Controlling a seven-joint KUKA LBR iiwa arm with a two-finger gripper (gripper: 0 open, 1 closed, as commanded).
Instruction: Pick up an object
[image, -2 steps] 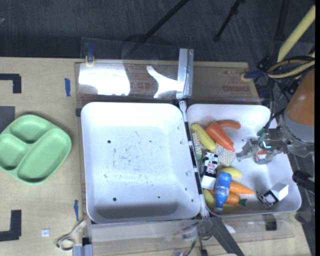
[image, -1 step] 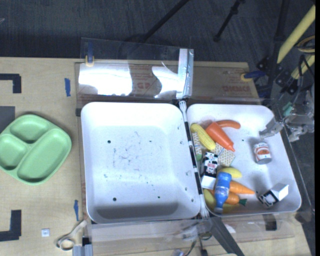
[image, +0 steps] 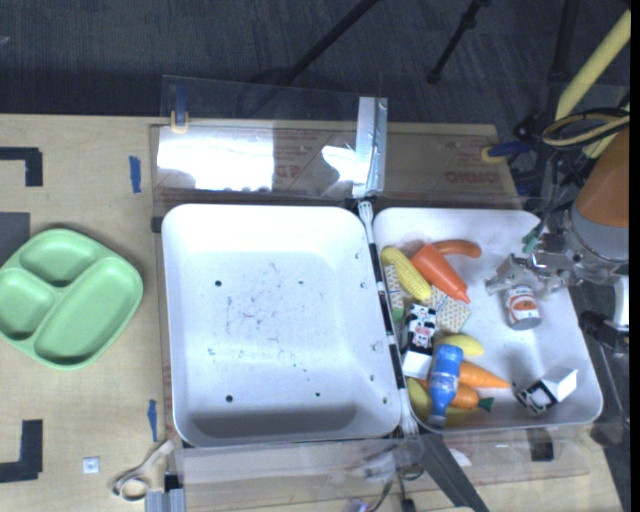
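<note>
Two white bins are sitting side by side on the tabletop (image: 80, 420). The right bin (image: 575, 345) is holding toy food and a small can (image: 522, 307), lying just below the pincer (image: 527, 262); I cannot tell its opening.

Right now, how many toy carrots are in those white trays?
2, both in the right bin. One carrot lies near its far left part, beside a yellow corn cob; the other lies nearer the front, by a blue bottle. The pile could hide more.
</note>
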